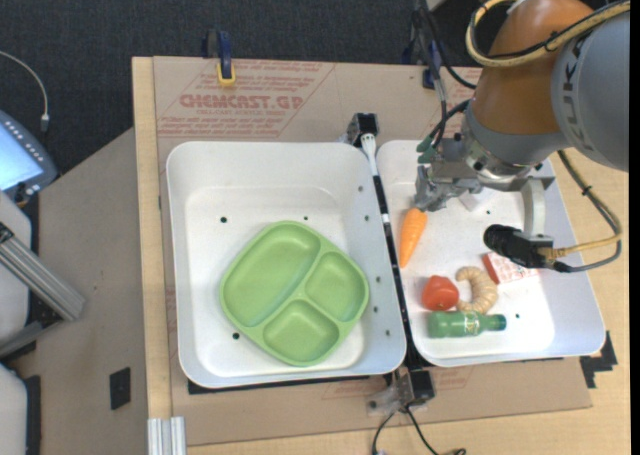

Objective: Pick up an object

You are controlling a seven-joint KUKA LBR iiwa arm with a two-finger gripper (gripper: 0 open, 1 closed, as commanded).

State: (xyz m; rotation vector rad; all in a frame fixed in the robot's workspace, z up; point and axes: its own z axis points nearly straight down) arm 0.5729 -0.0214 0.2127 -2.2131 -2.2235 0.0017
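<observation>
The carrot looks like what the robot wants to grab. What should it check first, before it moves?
1. Gripper above the carrot's top end: ok.
2. Carrot lying flat in the right bin: ok.
3. Carrot apart from the tomato and green bottle: ok.
4. Carrot close to the bin wall by the left bin: not ok, tight.
5. Fingers open enough: cannot tell.

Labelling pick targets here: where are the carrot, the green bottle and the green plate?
carrot (411,233): camera view, middle of its orange body.
green bottle (460,324): camera view, middle of its body.
green plate (262,283): camera view, floor of its largest compartment.
</observation>
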